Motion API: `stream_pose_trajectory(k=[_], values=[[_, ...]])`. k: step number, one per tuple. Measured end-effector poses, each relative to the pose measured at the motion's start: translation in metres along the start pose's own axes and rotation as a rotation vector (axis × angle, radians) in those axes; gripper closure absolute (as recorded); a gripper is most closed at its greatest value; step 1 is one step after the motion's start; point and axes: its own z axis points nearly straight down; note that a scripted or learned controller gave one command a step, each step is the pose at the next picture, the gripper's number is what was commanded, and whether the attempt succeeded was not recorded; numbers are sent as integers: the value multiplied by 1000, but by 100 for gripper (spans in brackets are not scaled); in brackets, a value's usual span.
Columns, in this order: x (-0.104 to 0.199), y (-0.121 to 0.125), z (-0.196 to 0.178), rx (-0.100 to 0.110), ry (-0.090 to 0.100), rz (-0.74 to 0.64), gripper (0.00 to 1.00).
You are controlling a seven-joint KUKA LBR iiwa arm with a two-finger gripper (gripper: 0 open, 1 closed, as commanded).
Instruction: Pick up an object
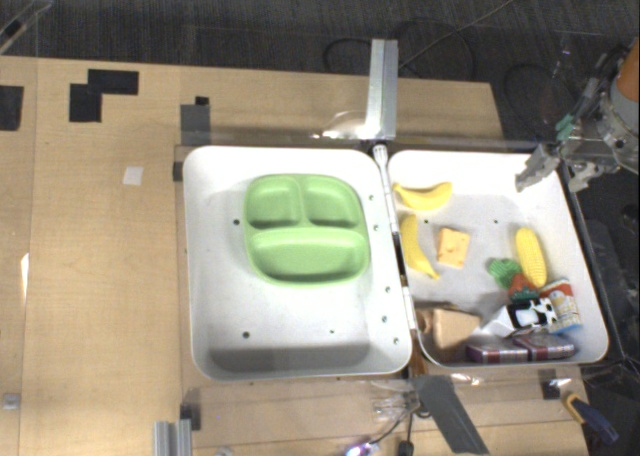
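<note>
My gripper [553, 175] hangs over the far right corner of the right bin [490, 169], its fingers apart with nothing between them. Below it in that bin lie a yellow banana [424, 195], a second banana [417, 247], an orange cracker-like square [452, 246] and a corn cob [530, 256]. All of these lie apart from the gripper.
A green divided plate [303, 227] lies in the left bin [215, 274]. Crowded along the right bin's near edge are a green leafy toy [503, 270], a black-and-white carton [537, 312], a brown block [450, 326] and a dark packet [520, 351]. A metal post [383, 89] stands behind the bins.
</note>
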Motion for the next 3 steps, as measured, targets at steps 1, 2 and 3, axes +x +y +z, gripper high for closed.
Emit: stream_pose_trajectory(k=[1, 2, 3], values=[[39, -24, 139, 2, 1, -94, 0], [39, -21, 127, -6, 0, -94, 100], [39, -21, 127, -5, 0, -94, 0]])
